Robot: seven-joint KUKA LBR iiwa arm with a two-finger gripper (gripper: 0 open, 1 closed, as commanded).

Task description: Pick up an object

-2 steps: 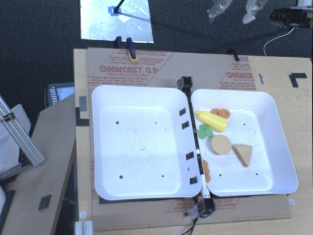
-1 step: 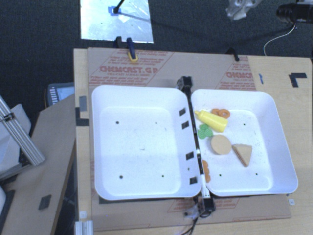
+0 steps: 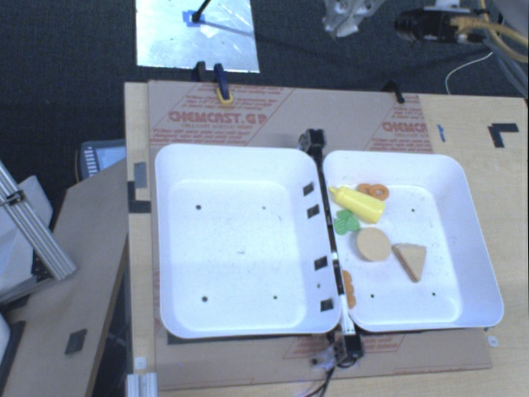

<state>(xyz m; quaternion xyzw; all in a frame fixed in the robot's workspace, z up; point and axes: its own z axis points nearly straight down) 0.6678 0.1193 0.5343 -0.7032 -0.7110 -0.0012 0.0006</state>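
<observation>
The right bin (image 3: 475, 246) holds several small toys near its left side. A yellow bottle (image 3: 359, 203) lies beside an orange pretzel-like ring (image 3: 378, 192). Below them are a green piece (image 3: 347, 221), a round tan disc (image 3: 373, 244) and a tan wedge (image 3: 411, 260). An orange piece (image 3: 348, 289) rests against the bin's left wall. My gripper (image 3: 347, 11) hangs at the top of the view, beyond the bench's far edge and well away from both bins, with nothing seen in it.
The left bin (image 3: 165, 246) sits beside the right one on a cardboard sheet (image 3: 248, 116). A shiny metal plate (image 3: 197, 23) lies on the floor at the back left. Cables (image 3: 479, 27) run at the top right. An aluminium rail (image 3: 33, 230) leans at the left.
</observation>
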